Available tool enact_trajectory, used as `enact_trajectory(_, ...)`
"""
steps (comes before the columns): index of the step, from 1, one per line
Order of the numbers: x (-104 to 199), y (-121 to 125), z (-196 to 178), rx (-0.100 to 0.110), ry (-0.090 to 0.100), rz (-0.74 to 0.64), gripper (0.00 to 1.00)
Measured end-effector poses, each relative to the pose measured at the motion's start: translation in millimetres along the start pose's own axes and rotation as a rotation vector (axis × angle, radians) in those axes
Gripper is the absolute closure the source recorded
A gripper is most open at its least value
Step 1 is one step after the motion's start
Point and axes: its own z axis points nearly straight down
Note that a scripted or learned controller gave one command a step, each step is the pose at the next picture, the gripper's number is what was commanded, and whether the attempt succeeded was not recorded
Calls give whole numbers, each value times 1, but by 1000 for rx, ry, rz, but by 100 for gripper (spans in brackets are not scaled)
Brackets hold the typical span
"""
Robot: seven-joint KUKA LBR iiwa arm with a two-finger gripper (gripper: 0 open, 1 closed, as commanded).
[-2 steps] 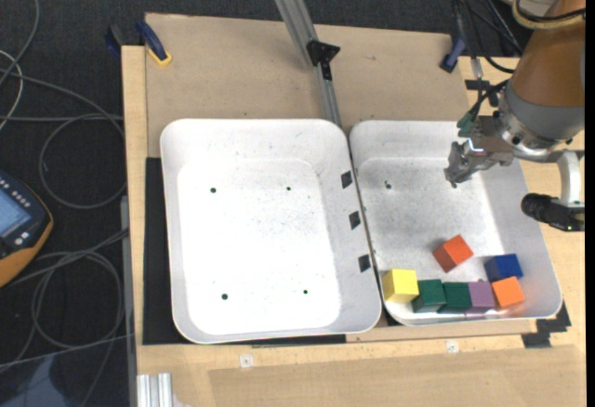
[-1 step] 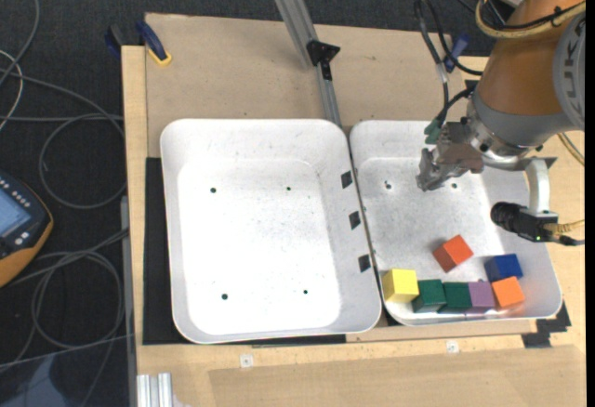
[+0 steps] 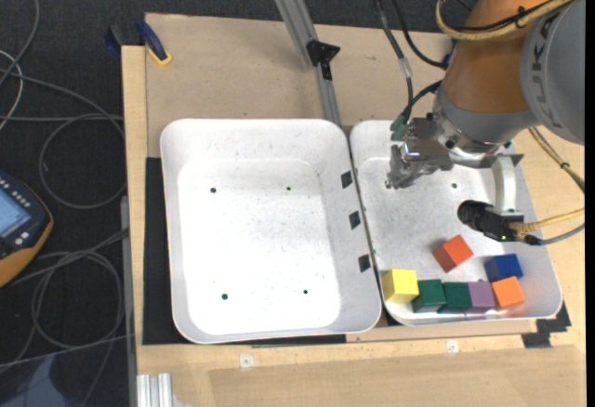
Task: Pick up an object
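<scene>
My gripper [image 3: 402, 175] hangs over the upper left part of the right bin [image 3: 409, 219], fingers pointing down above bare bin floor. Nothing shows between the fingers. Several small blocks lie along the right bin's front edge: a yellow block [image 3: 402, 284], two green blocks [image 3: 430, 293] [image 3: 456, 295], a purple block [image 3: 481, 294] and an orange block [image 3: 508, 291]. A blue block [image 3: 503, 267] sits just behind the orange one. A red-orange block [image 3: 455, 252] lies apart, nearer the bin's middle. All blocks lie well below and right of the gripper.
The left bin [image 3: 186, 154] stands beside the right one. A slanted metal rail [image 3: 297, 19] crosses the bench behind the bins. A black cable part [image 3: 479, 216] hangs over the right bin. Cables lie on the floor at left.
</scene>
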Motion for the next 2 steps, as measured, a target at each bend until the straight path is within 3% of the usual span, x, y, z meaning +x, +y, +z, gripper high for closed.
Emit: enact_trajectory(2, 106, -6, -12, 1, 0, 0, 100)
